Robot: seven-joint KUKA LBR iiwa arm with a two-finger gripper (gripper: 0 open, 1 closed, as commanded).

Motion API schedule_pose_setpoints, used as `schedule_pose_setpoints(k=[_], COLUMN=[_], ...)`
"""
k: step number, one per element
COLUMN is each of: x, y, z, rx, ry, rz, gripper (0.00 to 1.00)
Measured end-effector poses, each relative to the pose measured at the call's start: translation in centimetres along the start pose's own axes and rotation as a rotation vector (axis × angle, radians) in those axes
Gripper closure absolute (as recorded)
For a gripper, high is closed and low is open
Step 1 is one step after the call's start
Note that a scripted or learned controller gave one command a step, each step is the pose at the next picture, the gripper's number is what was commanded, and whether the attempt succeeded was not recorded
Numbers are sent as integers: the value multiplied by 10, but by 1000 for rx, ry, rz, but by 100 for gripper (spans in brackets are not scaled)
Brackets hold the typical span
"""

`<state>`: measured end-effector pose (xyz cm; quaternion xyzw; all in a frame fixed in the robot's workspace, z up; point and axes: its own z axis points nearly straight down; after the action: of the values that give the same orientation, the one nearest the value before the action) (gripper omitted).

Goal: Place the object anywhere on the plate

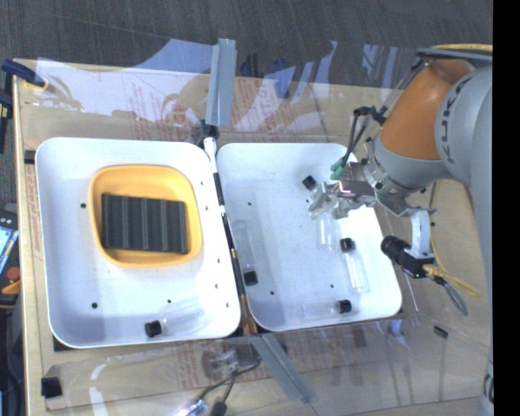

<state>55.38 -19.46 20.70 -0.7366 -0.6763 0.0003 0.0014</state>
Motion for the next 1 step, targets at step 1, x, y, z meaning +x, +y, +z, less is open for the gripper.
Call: schedule_pose_setpoints(k=[1], x=[44], y=[-21], z=[5], rx=[4], ry=[0], rz=[-279], gripper=[100])
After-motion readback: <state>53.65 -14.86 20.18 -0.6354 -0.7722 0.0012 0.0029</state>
